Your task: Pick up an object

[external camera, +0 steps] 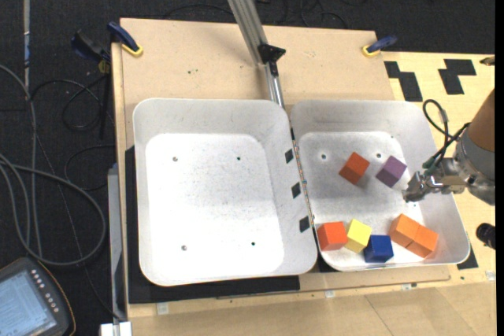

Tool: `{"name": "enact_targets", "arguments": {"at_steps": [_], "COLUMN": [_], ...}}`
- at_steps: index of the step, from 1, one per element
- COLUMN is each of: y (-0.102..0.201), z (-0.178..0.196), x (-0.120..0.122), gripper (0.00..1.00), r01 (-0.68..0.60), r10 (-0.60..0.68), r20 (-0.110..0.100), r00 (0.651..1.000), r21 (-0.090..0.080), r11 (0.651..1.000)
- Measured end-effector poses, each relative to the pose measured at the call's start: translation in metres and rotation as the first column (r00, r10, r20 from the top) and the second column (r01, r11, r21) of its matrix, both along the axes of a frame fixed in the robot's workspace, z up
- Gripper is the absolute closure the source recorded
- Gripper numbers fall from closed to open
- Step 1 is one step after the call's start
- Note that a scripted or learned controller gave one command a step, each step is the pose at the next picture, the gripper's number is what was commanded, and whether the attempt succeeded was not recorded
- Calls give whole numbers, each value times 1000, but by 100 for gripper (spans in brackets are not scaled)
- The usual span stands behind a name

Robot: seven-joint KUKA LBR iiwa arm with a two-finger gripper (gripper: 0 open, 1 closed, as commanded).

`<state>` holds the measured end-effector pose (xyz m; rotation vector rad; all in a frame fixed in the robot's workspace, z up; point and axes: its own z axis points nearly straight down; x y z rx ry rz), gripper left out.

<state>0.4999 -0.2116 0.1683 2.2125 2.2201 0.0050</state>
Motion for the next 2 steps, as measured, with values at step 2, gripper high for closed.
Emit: {"name": "enact_targets", "arguments": {"at_steps": [2], "y": [-8], "z": [116], "x": [9], "gripper": [100], "r01": [0], "r10": [0], "r20": [0], "r00": [1000], "r21": [-1], "r11": [1000]}}
